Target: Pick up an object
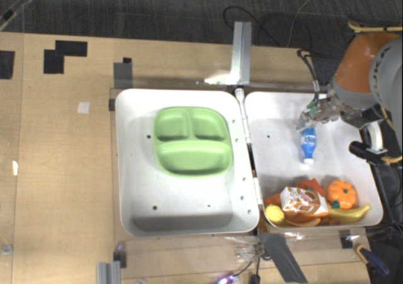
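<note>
Two shallow white bins are seen side by side on the wooden worktop (56, 169). In the left bin (135, 213) a green divided plate (192, 140) is laid flat near the middle, its two small compartments towards the far side and its one large compartment towards the near side.

The arm (368, 68), grey with an orange band, is brought in from the right over the far part of the right bin (277, 113). The tool (313, 118) is held low there, directly above a small blue bottle (308, 145), which is seen lying on the bin floor with its pale cap end towards the near side. The top of the bottle is met by the tool, but whether it is pinched cannot be told.

Along the near wall of the right bin a cluster of things is gathered: a yellow lemon (274, 215) at the left, an orange-and-white carton (301, 201) beside it, a small orange pumpkin (342, 193) to the right, and a banana (351, 214) lying just in front of the pumpkin.
</note>
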Controlling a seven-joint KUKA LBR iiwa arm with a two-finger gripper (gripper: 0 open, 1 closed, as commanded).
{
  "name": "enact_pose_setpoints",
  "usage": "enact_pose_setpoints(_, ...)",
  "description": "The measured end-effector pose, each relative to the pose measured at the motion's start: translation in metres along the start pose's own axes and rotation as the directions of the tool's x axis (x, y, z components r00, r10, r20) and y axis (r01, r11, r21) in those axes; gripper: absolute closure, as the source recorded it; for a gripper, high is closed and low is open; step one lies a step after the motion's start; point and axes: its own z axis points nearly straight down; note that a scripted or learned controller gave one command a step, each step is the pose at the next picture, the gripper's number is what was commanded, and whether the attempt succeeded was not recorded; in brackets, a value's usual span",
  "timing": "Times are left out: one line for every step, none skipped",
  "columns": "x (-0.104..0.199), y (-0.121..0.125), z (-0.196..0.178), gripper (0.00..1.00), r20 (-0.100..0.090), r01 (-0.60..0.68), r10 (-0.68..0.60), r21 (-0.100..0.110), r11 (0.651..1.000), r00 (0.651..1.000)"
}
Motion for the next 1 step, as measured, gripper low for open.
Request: enact_pose_setpoints(0.0457, -0.0149, -0.1197, 1.0, -0.005, -0.113, 0.113, 0.01, 0.994, 0.994)
